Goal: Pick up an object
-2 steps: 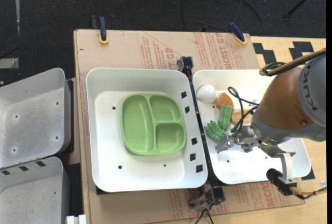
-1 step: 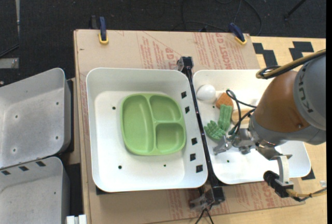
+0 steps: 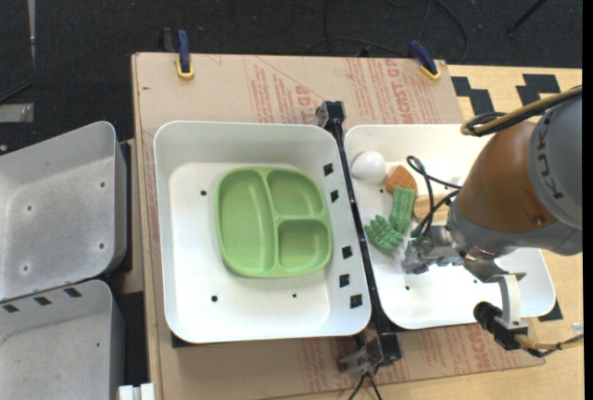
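Note:
In the right bin [image 3: 408,313] lie a green toy [image 3: 394,218], a white ball [image 3: 368,166] and an orange piece [image 3: 402,178], all near the bin's left wall. My gripper [image 3: 419,257] hangs low over the bin's middle, just right of and below the green toy. The arm's orange band and grey wrist cover much of the bin behind it. A green divided plate [image 3: 274,221] rests in the left bin [image 3: 185,204].
A black divider with clips [image 3: 350,204] runs between the two bins. Cables [image 3: 435,194] loop off the wrist over the right bin. Spare white bin lids [image 3: 56,204] lie at the far left, off the cardboard bench top [image 3: 278,83].

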`<state>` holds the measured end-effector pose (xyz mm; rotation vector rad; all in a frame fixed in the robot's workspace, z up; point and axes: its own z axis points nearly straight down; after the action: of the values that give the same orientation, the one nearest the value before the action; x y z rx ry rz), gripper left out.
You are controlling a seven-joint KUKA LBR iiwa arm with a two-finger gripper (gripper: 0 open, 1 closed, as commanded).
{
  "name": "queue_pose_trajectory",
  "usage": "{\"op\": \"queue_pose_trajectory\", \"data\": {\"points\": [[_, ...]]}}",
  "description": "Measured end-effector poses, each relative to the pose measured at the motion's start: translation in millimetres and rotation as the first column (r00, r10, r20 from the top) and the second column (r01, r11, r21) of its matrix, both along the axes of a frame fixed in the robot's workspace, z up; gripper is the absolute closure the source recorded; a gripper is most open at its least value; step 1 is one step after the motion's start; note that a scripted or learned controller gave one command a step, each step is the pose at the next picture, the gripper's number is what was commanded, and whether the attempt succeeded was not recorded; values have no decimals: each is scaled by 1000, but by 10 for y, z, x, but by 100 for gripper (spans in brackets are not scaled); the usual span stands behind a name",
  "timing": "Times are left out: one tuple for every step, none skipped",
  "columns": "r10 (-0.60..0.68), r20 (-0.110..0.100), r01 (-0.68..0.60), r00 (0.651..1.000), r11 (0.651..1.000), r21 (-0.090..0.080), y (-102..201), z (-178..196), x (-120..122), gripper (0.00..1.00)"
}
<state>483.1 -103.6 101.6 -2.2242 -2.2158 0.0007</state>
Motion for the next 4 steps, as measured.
{"op": "queue_pose_trajectory", "data": {"points": [[7,7,-7,1000,1000,-2,44,482,99,100],[7,7,-7,1000,1000,-2,44,1010,113,100],[11,4,-11,1000,1000,0,531,1170,225,100],[11,2,-11,1000,1000,0,1055,1132,297,100]]}}
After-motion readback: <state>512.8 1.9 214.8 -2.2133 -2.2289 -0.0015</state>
